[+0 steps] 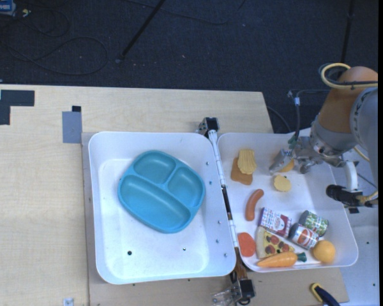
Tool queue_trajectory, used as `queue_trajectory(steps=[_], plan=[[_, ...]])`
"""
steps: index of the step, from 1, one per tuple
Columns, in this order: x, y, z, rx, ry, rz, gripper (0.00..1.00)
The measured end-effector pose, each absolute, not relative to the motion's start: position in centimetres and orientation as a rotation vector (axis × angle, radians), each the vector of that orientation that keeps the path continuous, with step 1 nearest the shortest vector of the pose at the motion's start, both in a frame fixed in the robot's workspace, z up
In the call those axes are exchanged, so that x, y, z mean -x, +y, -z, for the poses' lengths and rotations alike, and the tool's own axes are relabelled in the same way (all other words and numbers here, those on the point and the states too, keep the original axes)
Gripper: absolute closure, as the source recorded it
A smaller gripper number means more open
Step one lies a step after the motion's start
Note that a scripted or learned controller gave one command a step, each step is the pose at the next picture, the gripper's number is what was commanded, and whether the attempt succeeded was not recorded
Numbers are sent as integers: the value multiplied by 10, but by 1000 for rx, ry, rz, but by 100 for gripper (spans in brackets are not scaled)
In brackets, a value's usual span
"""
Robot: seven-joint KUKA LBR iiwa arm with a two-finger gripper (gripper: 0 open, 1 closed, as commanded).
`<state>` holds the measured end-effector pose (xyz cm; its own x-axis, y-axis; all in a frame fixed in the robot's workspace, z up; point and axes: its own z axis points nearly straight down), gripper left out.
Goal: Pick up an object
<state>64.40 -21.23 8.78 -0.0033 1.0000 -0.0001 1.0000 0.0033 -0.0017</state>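
Observation:
My gripper (pixel 290 164) hangs over the back of the right bin (pixel 345 225), open, with nothing between its fingers. Just below and a little left of it lies a small yellow round slice (pixel 281 183). To the left rests a yellow waffle-like piece (pixel 246 161) on a brown chunk (pixel 240 174). A red sausage (pixel 254 204) lies nearer the middle. At the front sit a red carton (pixel 274 222), two cans (pixel 308 229), a pizza slice (pixel 267 240), a carrot (pixel 277 260), an orange (pixel 323 252) and a red piece (pixel 246 244).
The left bin (pixel 108 247) holds a blue divided plate (pixel 161 190). A clamp (pixel 210 126) sits where the two bins meet at the back. The grey arm with its orange band (pixel 341 107) comes in from the right, above the right bin's far corner.

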Motion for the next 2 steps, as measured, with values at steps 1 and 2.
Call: queue_trajectory(steps=[1, 2], plan=[[-644, -212, -88, 2213, -2228, -3, 0], [-644, -212, -88, 2212, -2229, -3, 0]])
